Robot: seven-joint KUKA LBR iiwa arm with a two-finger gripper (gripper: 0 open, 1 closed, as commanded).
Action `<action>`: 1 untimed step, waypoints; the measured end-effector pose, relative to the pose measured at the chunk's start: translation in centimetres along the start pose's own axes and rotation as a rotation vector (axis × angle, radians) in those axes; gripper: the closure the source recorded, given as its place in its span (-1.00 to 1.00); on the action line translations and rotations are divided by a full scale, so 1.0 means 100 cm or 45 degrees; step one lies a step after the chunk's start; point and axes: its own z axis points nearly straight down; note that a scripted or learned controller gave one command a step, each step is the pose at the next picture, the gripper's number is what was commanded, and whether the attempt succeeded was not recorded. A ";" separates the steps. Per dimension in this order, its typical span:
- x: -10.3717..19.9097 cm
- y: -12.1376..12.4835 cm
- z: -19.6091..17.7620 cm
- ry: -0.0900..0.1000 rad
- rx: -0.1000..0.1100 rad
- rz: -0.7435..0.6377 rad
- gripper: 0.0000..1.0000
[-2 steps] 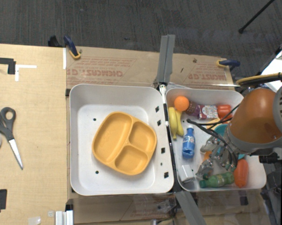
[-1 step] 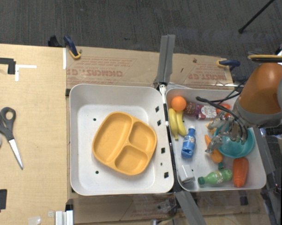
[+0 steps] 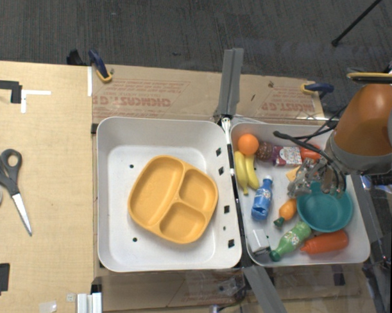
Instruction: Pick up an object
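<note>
- The gripper [image 3: 316, 178] hangs low in the right bin [image 3: 363, 251], at the upper rim of the teal bowl [image 3: 324, 212]; whether it is open or shut on anything I cannot tell, since the metalwork blurs together there.
- All the candidates for picking lie in that right bin: an orange ball [image 3: 248, 144], a banana [image 3: 245, 171], a blue bottle [image 3: 262, 198], a small carrot-like piece [image 3: 286, 210], a green bottle [image 3: 289, 240], an orange-red carrot [image 3: 326, 242] and a dark wrapped packet [image 3: 278, 153].
- My judgement: the bowl or its neighbours are the target, as the wrist sits right above them.
- The left bin [image 3: 111, 201] bears 1 yellow divided plate [image 3: 173, 199], lying tilted, with bare floor all round it.
- Room is tight: the bowl touches the green bottle and the carrot, near the front wall; the banana lies along the divider wall.
- Scissors [image 3: 10, 181] lie well apart on the bench [image 3: 39, 243], out of the way.
</note>
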 end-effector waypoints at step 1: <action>-0.026 -0.050 -0.099 0.006 0.006 -0.184 1.00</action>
